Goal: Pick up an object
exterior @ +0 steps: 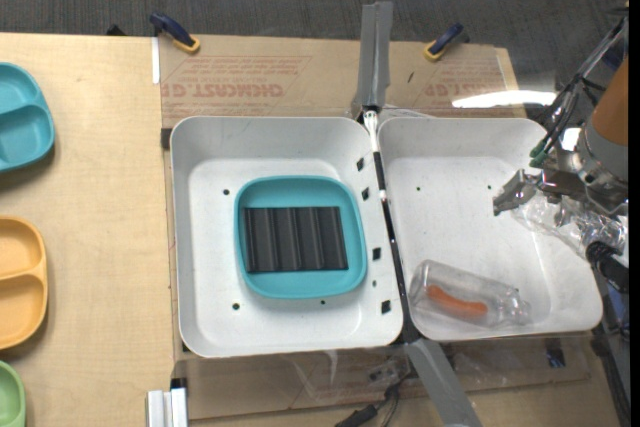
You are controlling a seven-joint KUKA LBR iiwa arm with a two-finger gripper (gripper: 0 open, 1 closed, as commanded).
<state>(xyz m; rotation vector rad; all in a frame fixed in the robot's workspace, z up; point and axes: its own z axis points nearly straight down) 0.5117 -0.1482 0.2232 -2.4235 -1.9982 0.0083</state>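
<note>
Ends in a pincer point(507, 198) of silvery, glinting metal, angular in outline. Carries a cluster of pale, shiny brackets point(575, 215) just behind the pincer, partly washed out by glare. Widens above and behind that into a rounded grey wrist shell point(606, 153), capped by an orange band point(612, 101) farther from the pincer. Trails several thin dark cables point(583, 83) side by side, strung from high behind the pincer down toward a small green fitting point(540, 153) just above it. Shows a bright white block point(570, 139) beside that fitting. Screws and markings too small to make out.
</note>
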